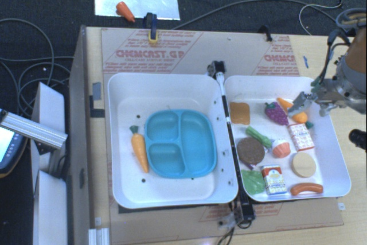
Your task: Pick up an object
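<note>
The worktop (172, 46) carried two shallow white bins side by side. The left bin (123, 94) held a blue divided plate (180, 143) in its middle, with a toy carrot (139, 149) lying just beside the plate's left edge, leafy end pointing far.

The right bin (338, 172) held a scatter of toy food. A tan slice of bread (239, 113) lay near its far left, a purple bunch of grapes (276, 113) to the right of it, and an orange piece (285, 104) just beyond the grapes. A round brown patty (250, 151) sat near the bin's middle left, with a green stalk (259, 136) touching its far side and a pale red-and-white piece (281, 148) beside it. A red-patterned packet (300, 136) lay right of that, a cream disc (304, 164) nearer, then a small red carton (274, 179), a green leaf (252, 181) and a sausage (307, 188) along the near edge.

The end effector (304, 101) hung over the far right part of the right bin, above a small orange object (299, 117); whether it was spread or pressed together could not be told
</note>
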Action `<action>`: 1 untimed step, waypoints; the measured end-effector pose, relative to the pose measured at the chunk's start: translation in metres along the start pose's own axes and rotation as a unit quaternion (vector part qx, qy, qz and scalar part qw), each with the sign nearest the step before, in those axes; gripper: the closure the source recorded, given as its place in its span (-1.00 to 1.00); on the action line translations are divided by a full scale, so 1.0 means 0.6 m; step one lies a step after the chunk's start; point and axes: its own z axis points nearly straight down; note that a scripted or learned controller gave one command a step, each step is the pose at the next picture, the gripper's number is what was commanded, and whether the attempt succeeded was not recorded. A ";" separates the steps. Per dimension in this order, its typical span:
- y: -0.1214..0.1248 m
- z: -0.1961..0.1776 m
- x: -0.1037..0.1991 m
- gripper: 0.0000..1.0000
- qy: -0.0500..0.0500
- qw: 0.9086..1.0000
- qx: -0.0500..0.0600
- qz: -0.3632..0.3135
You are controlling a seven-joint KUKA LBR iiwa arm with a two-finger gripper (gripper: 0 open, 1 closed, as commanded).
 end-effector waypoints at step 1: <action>0.016 0.265 -0.046 -1.00 -0.001 1.000 -0.005 0.001</action>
